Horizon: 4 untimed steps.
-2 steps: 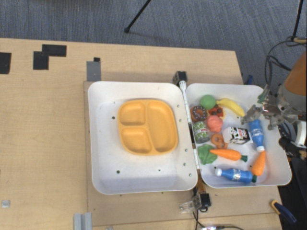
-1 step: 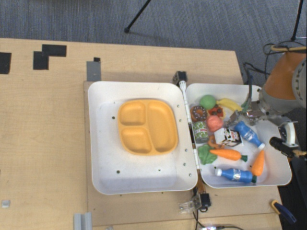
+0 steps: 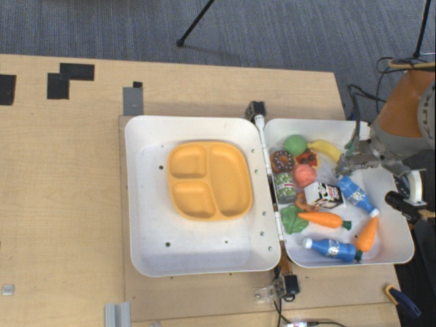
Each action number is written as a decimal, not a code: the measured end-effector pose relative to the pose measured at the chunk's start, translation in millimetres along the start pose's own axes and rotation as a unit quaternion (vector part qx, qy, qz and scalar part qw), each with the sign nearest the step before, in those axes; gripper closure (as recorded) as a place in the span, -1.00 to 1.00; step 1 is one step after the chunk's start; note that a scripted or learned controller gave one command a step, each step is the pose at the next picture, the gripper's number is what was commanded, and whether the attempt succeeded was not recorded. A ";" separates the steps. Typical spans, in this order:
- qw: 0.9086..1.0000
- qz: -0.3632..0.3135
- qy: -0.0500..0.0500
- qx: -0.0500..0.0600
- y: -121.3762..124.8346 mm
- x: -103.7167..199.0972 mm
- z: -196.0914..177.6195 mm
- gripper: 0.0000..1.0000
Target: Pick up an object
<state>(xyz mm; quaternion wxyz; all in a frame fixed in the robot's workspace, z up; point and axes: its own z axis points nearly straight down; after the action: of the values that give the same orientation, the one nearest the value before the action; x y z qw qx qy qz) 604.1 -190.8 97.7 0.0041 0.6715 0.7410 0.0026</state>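
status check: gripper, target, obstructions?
Gripper low over right bin, nothing seen held. Nearest: blue bottle and yellow banana. Toys packed tight around. Orange tray sits in left bin.

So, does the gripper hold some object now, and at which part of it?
It cannot be told. The gripper hangs low over the right bin, just above a blue bottle, but no object is seen between its fingers.
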 end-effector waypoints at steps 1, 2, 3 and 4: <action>1.000 0.000 0.000 0.000 -0.1 0.0 0.1 -1.00; 0.980 -0.198 0.000 0.000 -63.0 12.4 10.1 -1.00; 0.932 -0.363 0.001 0.001 -21.9 -13.0 11.6 -1.00; 0.815 -0.580 0.000 0.000 -40.8 -10.9 10.6 -1.00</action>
<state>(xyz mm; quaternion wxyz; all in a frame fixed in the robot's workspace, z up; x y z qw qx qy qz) 564.7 -205.7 86.8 0.0048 0.1173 0.9931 -0.0001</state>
